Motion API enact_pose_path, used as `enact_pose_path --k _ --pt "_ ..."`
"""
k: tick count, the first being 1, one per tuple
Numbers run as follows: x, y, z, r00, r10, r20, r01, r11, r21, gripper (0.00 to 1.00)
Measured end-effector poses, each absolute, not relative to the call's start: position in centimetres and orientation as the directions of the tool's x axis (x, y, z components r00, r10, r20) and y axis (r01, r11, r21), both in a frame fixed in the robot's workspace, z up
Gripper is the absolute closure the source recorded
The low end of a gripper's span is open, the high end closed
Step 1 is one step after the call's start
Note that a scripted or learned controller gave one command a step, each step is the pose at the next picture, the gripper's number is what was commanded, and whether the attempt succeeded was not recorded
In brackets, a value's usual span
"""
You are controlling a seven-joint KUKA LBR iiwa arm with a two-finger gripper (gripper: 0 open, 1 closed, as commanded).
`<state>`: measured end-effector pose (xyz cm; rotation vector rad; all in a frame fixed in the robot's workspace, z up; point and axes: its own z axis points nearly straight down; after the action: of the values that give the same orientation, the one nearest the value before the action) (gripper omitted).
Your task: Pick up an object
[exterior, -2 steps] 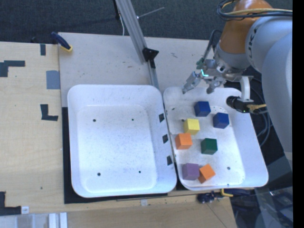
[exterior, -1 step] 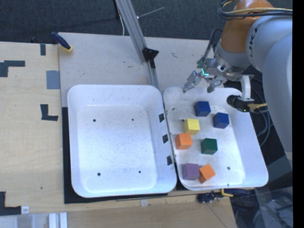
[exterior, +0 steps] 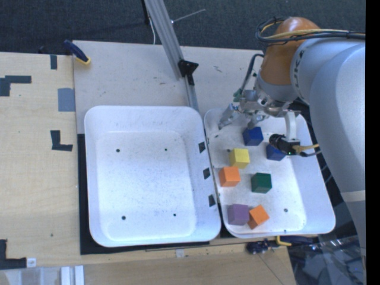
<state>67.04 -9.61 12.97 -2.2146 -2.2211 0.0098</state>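
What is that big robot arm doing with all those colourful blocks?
The robot arm's gripper is over the far end of the right bin, close to a blue block. It is meant to pick something up, but nothing is in its fingers. A yellow block, two orange ones, a green one, a purple one and another blue one lie in that bin. The left bin sits beside it.

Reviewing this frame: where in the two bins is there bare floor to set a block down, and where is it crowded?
The left bin offers bare floor wall to wall. In the right bin, room lies between the green block and the right wall. Blocks crowd its centre; the gripper occupies the far-left corner.
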Motion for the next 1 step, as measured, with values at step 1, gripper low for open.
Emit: enact_pose_path --k 1 --pt "67.11 -9.58 11.03 -0.002 1.000 0.000 1.000 0.002 -0.001 0.00"
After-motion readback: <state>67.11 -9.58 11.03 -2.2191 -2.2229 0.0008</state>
